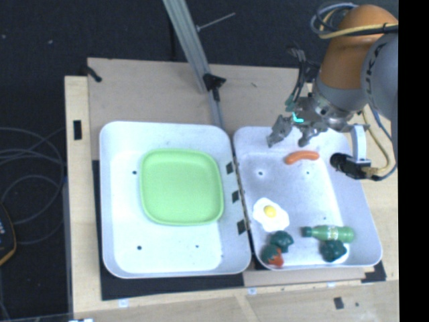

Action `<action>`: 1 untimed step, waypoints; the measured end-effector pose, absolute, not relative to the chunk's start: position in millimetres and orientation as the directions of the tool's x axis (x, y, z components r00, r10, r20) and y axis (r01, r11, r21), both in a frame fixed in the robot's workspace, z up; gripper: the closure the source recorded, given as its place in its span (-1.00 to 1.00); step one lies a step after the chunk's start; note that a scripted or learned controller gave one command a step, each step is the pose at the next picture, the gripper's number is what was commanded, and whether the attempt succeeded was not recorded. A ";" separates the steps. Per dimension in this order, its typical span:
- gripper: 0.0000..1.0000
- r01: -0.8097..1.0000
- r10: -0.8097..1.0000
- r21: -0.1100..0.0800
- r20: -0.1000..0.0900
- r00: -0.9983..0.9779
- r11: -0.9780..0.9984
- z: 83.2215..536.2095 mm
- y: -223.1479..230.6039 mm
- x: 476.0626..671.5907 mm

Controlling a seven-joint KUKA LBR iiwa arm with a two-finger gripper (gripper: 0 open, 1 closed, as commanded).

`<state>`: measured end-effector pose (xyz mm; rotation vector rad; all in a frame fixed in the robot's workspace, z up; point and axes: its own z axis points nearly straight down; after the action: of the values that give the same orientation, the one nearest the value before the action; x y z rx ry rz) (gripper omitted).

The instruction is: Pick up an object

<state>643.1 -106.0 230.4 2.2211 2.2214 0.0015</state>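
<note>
Your bench (80, 180) carries two shallow white bins side by side: the left bin (117, 200) holds a pale green plate (181, 186) lying flat near its middle, and the right bin (348, 200) holds the small things. The grey arm (348, 52) with its orange band reaches in over the right bin's far edge, and its gripper (293, 135) hangs there with both fingers spread well apart and nothing between them. What matters to you is the orange sausage (301, 157): it lies on the bin floor just inside the far edge, a little toward the near side of the gripper and almost under it, slightly off toward the bin's right wall. Its long axis runs across the bin, roughly parallel to that far edge, so by my reading the spread fingers, which also stand side by side across the bin, would need turning to close over its short width. Judged from this, a short drop and a small shift toward the near edge would bring you onto it. The other candidates sit well apart from the gripper, along the bin's near edge: a fried egg (270, 213) by the left wall, a green bottle (328, 233) lying on its side, and dark green vegetables (278, 241) in the near corners.
</note>
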 end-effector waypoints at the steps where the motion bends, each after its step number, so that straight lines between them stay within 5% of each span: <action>1: -1.00 1.000 1.000 0.001 0.000 0.000 0.000 230.4 -106.0 643.1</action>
<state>643.1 -106.0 230.4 2.2211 2.2214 0.0015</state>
